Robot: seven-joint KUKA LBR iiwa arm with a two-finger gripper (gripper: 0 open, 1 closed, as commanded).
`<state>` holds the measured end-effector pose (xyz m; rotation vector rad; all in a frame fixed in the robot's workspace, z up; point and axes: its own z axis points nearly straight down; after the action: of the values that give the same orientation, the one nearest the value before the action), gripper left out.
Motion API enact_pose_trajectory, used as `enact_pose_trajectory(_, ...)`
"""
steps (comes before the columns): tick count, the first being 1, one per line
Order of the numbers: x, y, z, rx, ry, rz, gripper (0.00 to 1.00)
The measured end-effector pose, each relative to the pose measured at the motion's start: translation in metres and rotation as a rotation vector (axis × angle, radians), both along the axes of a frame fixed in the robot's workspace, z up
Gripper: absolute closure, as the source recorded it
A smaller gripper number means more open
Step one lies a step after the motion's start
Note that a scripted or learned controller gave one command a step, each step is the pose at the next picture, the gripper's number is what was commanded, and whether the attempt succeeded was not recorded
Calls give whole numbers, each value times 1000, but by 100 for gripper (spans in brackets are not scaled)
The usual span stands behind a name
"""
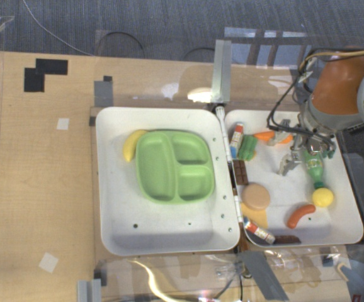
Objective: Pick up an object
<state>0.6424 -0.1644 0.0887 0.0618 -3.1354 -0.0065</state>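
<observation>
Where the right bin point(352, 222) is crowded along its left wall, open floor is left at its middle, and the left bin point(116, 231) is largely taken up by a green divided plate point(172, 167). Poised over the right bin, the gripper point(303, 156) is seen beside a green bottle point(314, 168); whether its claw is spread or closed cannot be told.

banana point(131, 145): partly hidden by green tray point(174, 167) | arm point(349, 93): cut off at right edge | gripper point(303, 157): finger state too blurred to be told
</observation>
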Motion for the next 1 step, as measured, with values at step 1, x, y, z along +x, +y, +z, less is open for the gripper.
enact_pose_trajectory(1, 21, -23, -2, 15, 37, 83, 0)
